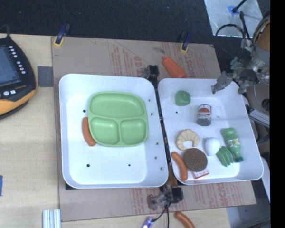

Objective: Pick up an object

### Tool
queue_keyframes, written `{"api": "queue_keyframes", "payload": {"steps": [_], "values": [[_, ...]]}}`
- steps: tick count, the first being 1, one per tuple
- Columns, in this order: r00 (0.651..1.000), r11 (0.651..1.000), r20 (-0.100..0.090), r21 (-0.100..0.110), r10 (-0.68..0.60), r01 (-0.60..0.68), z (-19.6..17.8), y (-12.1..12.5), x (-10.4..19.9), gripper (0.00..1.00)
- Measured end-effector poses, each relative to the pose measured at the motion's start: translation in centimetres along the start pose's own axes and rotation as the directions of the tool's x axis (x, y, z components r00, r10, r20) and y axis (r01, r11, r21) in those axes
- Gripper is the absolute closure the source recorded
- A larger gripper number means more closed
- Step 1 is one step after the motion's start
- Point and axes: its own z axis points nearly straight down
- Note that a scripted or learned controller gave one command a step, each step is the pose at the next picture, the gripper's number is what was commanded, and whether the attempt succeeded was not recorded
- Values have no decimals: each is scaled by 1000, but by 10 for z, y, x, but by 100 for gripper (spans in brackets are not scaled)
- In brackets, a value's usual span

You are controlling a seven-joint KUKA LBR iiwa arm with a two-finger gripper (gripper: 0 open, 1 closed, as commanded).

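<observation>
The right bin [237,103] holds several objects: a green round lid [183,98], a small can [204,114], a croissant [187,137], a white egg [212,145], a green bottle [232,141], a green leafy piece [224,156], a brown round patty [195,159] and a sausage [179,166]. My gripper [220,83] hangs over the bin's far right corner, right of the green lid and apart from every object. Nothing shows in its grasp.
The left bin [76,165] holds a green divided plate [118,118] and a sausage [88,131] beside it. An orange carrot [173,67] lies on the cardboard behind the bins. A teach pendant [7,75] sits at the far left. Cables hang near the arm.
</observation>
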Motion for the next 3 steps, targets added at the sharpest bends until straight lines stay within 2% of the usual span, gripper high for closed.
{"api": "queue_keyframes", "payload": {"steps": [1,2,3], "values": [[1000,1000,0,4,-1,1,143,-20,22,0],[1000,1000,2,1,-3,3,130,-19,20,100],[1000,1000,-2,-2,1,-1,56,5,71,100]]}}
